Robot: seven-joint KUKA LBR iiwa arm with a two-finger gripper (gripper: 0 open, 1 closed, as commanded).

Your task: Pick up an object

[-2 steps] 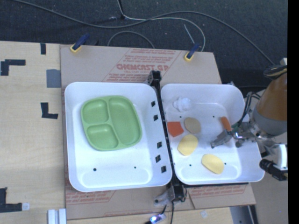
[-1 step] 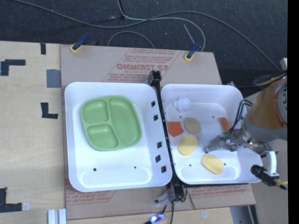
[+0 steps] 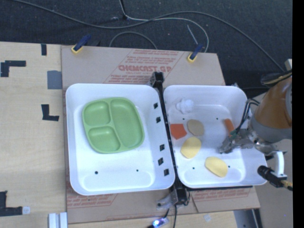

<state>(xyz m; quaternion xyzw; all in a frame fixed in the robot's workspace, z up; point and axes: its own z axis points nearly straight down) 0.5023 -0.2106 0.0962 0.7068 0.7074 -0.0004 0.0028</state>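
Observation:
The right bin point(image 3: 209, 93) holds several small items: an orange-red square point(image 3: 178, 131), a tan round piece point(image 3: 195, 127), a yellow piece point(image 3: 191, 147), a second yellow piece point(image 3: 216, 166), a small orange piece point(image 3: 229, 125) by the right wall and a white clear-looking object point(image 3: 185, 106) at the back. My gripper point(image 3: 228, 146) reaches in from the right and hangs low over the bin floor, right of the first yellow piece and above the second. Nothing shows between its fingers.
The left bin point(image 3: 76, 170) holds a green divided plate point(image 3: 113, 124). A black divider with clips point(image 3: 163, 127) runs between the two bins. Both bins rest on a cardboard sheet point(image 3: 142, 65) held by yellow-blue clamps. Cables cross the dark floor behind.

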